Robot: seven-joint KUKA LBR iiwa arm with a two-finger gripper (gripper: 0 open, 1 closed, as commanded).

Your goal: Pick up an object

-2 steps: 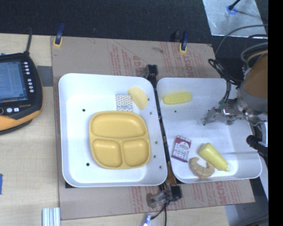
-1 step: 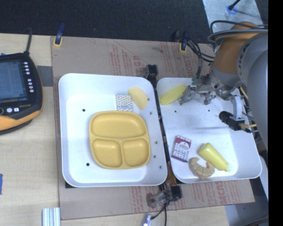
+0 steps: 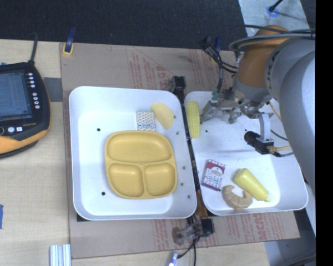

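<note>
We are hovering over the far end of the right bin [image 3: 288,206], and our pincer [image 3: 225,108] is hanging low above its white floor; whether it is apart or together we cannot tell, and nothing is showing in its grip. Just beside it, toward the divider between the bins, a corn cob [image 3: 193,119] is lying lengthwise along the bin's wall, and this looks like the closest thing to pick up. We judge that we are in the approach step, with nothing lifted yet. Further off, toward the near end of the same bin, a small red packet [image 3: 213,175] is lying flat, and beyond it a yellow bottle [image 3: 251,184] and a tan croissant [image 3: 236,197] are resting close together. Across the divider, in the left bin [image 3: 83,148], a yellow slice [image 3: 162,114], a checked packet [image 3: 146,121] and a divided yellow tray [image 3: 140,163] are sitting. Next we are needing to shift sideways over the cob and descend squarely on it.
</note>
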